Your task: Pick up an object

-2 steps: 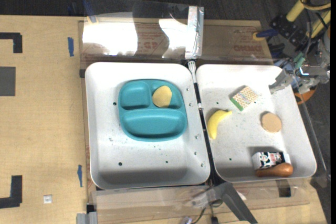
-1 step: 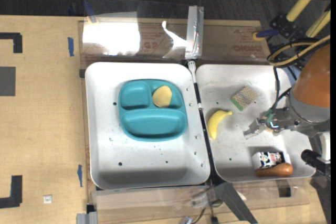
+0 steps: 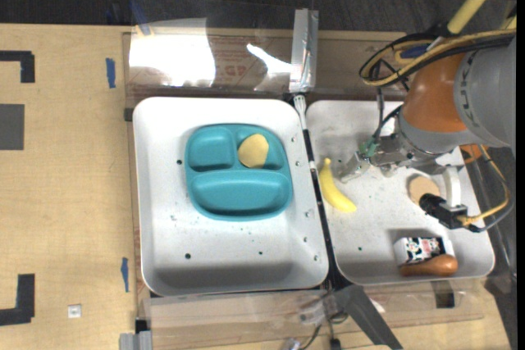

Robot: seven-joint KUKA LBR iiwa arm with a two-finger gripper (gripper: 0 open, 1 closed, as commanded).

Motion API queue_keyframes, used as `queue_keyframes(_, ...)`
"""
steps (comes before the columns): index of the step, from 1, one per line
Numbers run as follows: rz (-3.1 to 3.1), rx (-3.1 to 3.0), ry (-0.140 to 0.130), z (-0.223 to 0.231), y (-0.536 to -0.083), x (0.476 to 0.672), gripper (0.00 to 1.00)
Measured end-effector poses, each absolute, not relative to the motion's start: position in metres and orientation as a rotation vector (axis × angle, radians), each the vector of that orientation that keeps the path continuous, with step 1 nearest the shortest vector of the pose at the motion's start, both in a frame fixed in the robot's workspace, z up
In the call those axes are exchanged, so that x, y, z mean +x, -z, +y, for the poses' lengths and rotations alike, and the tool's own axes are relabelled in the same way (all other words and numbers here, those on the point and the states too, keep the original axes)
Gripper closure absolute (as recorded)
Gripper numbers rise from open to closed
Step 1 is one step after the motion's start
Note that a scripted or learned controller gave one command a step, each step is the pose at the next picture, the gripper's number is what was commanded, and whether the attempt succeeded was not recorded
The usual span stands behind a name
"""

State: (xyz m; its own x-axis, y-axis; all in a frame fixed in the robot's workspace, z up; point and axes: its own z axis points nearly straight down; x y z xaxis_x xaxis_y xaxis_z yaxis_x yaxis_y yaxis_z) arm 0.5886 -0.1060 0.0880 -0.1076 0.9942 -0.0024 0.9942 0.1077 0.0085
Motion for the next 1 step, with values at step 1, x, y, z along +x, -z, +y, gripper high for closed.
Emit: queue_keyframes(1, 2.251, 2.189, -0.001, -0.1329, -0.0858, 0.6516, 0.00)
